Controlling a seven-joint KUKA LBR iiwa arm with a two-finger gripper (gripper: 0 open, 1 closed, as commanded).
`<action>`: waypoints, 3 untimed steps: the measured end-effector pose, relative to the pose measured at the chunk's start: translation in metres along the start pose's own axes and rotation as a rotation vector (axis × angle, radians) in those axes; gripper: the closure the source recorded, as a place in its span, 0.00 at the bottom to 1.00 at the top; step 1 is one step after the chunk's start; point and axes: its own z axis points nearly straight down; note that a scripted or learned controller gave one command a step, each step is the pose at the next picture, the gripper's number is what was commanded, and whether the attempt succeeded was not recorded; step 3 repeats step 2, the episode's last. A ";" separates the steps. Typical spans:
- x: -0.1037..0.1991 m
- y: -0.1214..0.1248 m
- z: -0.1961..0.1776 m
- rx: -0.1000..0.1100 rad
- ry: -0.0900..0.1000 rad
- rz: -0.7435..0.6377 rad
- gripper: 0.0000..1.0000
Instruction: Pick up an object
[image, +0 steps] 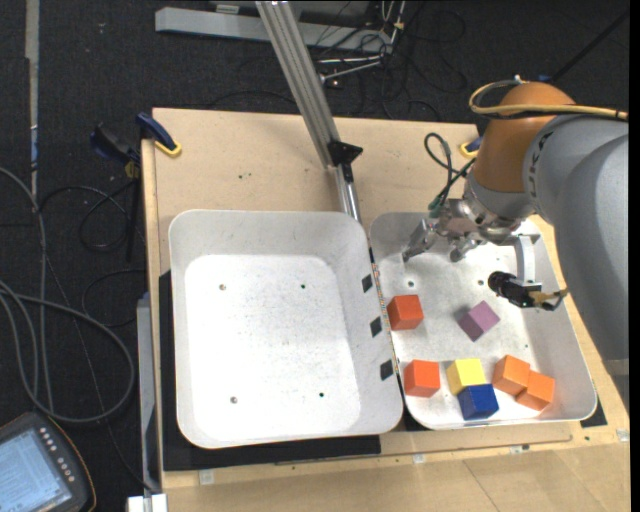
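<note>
Bench (250, 150): one tan board top, carrying two shallow white bins side by side.

Left bin (265, 325): one, the larger-looking of the pair, speckled floor, no objects on it.

Right bin (575, 375): one, holds all the loose objects.

Arm (590, 200): one, grey with orange band, enters from the right and reaches over the far part of the right bin. It covers the bin's far right corner and right rim.

Gripper (437, 245): hangs over the far left part of the right bin, fingers pointing down and left. Jaws stand apart, nothing between them. It is well clear of every block.

Blocks, counted, seven in all, every one in the right bin:
- Orange, four. One orange block (405, 312) sits alone near the bin's left wall, mid-depth; it is the block closest to the gripper. A second orange block (422, 377) lies nearer, at the left of the near row. Two more orange blocks (525, 382) touch each other at the near right.
- Purple block (478, 319), one, mid-bin, right of the lone orange one, apart from the rest.
- Yellow block (465, 374), one, near row.
- Blue block (478, 401), one, just nearer than the yellow, touching it.

Surroundings: one slanted metal pole (305, 85) crosses the far bench edge and ends between the bins. One blue and yellow clamp (155, 132) sits at the far left bench corner. Black cables (60, 230) trail on the dark floor at left.
</note>
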 end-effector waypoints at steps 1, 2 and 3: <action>0.000 0.001 -0.012 -0.005 -0.001 0.000 1.00; -0.003 0.004 -0.056 -0.008 -0.001 0.002 1.00; -0.003 0.004 -0.056 -0.008 -0.001 0.002 1.00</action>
